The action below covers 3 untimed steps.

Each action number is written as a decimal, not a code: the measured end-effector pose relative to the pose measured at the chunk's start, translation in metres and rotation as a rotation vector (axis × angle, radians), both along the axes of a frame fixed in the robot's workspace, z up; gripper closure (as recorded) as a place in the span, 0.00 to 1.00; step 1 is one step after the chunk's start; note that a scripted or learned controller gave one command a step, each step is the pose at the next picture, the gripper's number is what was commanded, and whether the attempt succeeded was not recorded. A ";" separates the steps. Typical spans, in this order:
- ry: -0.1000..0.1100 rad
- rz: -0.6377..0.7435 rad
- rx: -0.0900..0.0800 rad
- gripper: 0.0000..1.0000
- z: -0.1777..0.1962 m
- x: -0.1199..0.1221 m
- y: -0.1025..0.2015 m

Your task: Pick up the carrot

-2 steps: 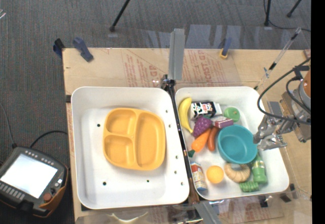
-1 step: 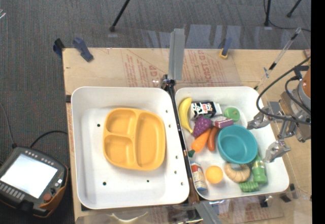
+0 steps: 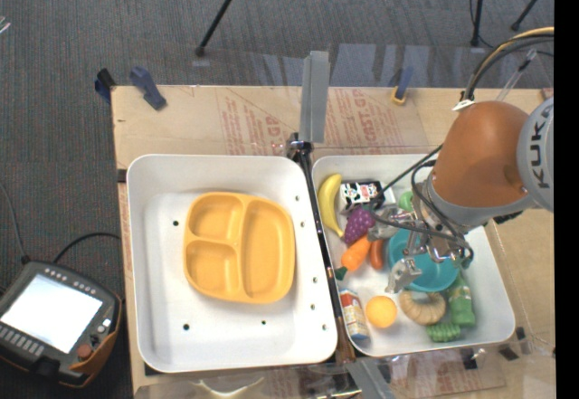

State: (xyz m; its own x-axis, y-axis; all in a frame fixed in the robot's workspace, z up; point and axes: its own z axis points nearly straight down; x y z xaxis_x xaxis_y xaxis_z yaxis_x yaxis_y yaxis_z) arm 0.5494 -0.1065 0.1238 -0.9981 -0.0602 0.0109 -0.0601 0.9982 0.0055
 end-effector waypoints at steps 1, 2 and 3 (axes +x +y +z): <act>-0.057 0.024 -0.008 0.00 -0.027 -0.051 0.012; -0.013 -0.050 -0.004 0.00 -0.037 0.004 0.027; -0.010 -0.463 -0.007 0.00 -0.037 0.027 0.019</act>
